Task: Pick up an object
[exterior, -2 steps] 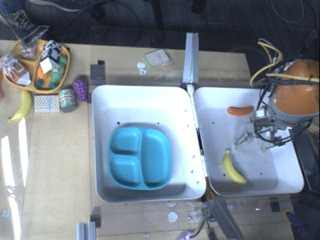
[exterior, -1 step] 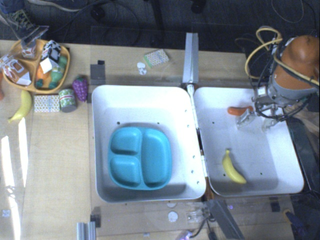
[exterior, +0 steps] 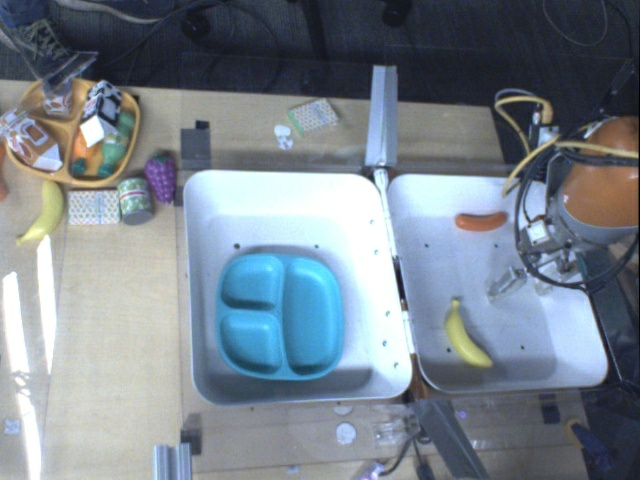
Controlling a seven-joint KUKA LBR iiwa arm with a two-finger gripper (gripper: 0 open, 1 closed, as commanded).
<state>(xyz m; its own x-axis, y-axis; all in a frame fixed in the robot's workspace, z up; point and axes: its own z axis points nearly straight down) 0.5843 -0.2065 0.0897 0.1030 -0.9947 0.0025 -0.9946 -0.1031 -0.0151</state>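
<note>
In the right bin [exterior: 570, 363] a yellow banana [exterior: 467, 336] lies near the front left. An orange-red sausage [exterior: 481, 221] lies near the back wall. My gripper [exterior: 506, 283] hangs low over the bin's middle, to the upper right of the banana and below the sausage. It touches neither. The arm's orange band [exterior: 603, 184] sits above the bin's right side, wrapped by yellow and black cables. The left bin [exterior: 205, 268] holds a blue divided plate [exterior: 281, 314].
A metal post [exterior: 382, 118] stands behind the seam between the bins. On the bench at far left sit a bowl of toy food [exterior: 80, 133], purple grapes [exterior: 160, 176], a small can [exterior: 133, 200] and another banana [exterior: 44, 213].
</note>
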